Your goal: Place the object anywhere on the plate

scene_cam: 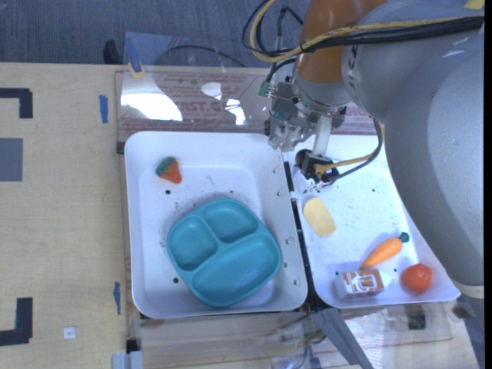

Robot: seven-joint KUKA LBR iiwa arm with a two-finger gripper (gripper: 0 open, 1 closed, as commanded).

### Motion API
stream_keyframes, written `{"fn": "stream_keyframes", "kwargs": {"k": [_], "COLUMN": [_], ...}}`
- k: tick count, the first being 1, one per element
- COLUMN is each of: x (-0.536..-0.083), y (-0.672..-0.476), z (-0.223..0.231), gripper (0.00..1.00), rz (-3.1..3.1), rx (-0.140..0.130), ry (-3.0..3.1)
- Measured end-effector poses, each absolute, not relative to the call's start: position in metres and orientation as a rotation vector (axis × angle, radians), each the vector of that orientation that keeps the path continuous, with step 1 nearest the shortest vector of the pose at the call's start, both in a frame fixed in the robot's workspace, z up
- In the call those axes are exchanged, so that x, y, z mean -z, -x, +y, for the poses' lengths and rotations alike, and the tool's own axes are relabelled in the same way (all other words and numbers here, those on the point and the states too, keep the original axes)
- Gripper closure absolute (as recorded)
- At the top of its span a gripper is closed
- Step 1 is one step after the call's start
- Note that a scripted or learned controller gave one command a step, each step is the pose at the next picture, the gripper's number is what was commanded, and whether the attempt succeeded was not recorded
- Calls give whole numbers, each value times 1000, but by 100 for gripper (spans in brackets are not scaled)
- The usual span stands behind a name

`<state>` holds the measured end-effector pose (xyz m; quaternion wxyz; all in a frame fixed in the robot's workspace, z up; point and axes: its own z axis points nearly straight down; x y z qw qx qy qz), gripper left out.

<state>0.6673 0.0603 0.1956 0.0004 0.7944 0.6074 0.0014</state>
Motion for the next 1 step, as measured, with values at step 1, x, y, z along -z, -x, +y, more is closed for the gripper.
{"fn": "stream_keyframes", "kwargs": {"k": [1], "x": [-246], "y": [-667], "z": [141], "gripper": [100], "rz": [1981], "rx": [-10], "ry": [-2438]}}
